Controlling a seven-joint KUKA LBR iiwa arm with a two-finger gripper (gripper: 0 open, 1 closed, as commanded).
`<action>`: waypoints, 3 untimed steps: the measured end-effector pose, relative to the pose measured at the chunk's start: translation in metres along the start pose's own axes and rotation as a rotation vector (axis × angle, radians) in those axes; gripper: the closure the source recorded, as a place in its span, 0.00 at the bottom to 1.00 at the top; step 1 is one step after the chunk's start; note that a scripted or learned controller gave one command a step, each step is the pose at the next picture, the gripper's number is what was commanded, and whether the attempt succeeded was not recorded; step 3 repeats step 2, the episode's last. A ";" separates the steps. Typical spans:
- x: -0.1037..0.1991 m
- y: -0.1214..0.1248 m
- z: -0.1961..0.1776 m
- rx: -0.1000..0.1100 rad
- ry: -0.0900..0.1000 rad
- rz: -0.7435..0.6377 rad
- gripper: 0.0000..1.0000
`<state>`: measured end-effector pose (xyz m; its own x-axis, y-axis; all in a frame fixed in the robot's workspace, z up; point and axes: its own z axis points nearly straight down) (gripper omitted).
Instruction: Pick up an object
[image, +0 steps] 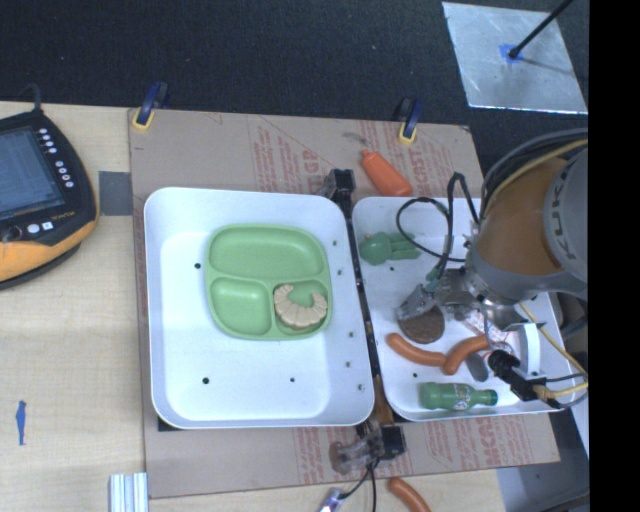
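Note:
My gripper hangs low in the right bin, just above the upper edge of a brown round disc. Nothing shows held in it. Below the disc lie two orange-brown sausages, end to end. At the bin's front a green bottle lies on its side. A green toy vegetable rests at the bin's back left. The grey arm with its orange band covers the bin's right side.
The left bin holds a green divided plate with a croissant in its lower right compartment. An orange carrot lies behind the bins and another sausage in front. A teach pendant sits far left.

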<state>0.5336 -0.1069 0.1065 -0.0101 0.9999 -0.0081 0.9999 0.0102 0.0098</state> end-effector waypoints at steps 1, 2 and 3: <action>0.005 -0.001 0.015 0.015 0.008 0.004 0.00; 0.004 0.000 0.004 0.012 0.005 0.001 1.00; 0.004 0.000 0.004 0.012 0.005 0.001 1.00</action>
